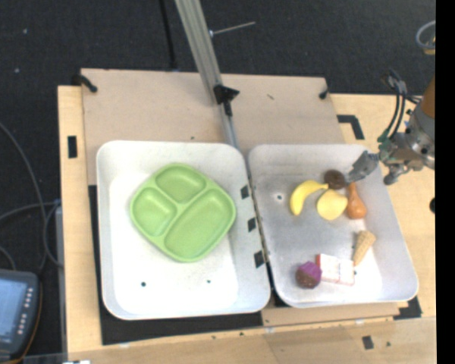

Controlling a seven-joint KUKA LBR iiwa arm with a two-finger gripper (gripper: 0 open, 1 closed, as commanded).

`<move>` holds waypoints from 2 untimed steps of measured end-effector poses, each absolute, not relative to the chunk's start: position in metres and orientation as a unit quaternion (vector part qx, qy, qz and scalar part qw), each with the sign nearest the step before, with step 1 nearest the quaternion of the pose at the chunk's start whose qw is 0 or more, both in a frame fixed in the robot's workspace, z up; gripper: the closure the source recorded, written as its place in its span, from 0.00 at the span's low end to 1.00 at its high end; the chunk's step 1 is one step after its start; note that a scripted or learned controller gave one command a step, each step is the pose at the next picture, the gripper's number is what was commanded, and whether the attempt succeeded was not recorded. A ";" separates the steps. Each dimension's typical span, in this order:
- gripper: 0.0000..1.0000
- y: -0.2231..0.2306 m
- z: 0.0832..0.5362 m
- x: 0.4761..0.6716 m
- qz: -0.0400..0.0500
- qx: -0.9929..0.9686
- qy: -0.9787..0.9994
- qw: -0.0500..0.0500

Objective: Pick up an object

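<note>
Tool (373,167) at right frame edge, spread wide, holding nothing. Best: drop straight onto small brown round thing (334,178), then squeeze.

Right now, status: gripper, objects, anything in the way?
Gripper above right bin's upper right edge, holding nothing. Brown piece, carrot, banana clustered below it.

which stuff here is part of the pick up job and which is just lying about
Part of the job:
gripper
banana
yellow round fruit
carrot
brown round item
ice cream cone
purple item
red and white box
right bin

Just lying about:
green divided plate
left bin
</note>
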State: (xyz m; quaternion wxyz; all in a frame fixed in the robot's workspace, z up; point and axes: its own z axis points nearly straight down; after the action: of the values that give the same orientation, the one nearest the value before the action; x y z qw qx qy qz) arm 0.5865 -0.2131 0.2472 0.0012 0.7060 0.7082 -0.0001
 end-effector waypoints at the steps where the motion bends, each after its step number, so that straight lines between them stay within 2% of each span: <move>1: 0.00 -0.213 0.247 0.586 0.000 0.706 0.708 0.001; 2: 0.00 -0.211 0.204 0.584 -0.001 0.707 0.707 -0.001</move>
State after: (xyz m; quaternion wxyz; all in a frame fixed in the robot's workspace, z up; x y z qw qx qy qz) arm 0.5835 -0.2105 0.2045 -0.0005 0.7068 0.7074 -0.0014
